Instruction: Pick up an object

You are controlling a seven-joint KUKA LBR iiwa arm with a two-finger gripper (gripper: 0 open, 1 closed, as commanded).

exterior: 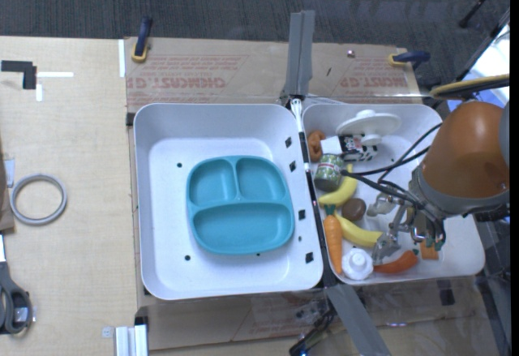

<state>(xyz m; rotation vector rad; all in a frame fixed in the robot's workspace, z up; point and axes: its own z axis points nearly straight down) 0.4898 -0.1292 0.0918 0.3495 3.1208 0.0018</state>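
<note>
the gripper (395, 239) hangs low in the right bin (462, 257), fingers spread and holding nothing, just above a red pepper (399, 264), beside a banana (359, 232) and carrot (333, 242).

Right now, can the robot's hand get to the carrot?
Probably yes. The hand hangs low in the right bin, and the carrot lies uncovered nearby at the bin's left side, beside a banana.
</note>
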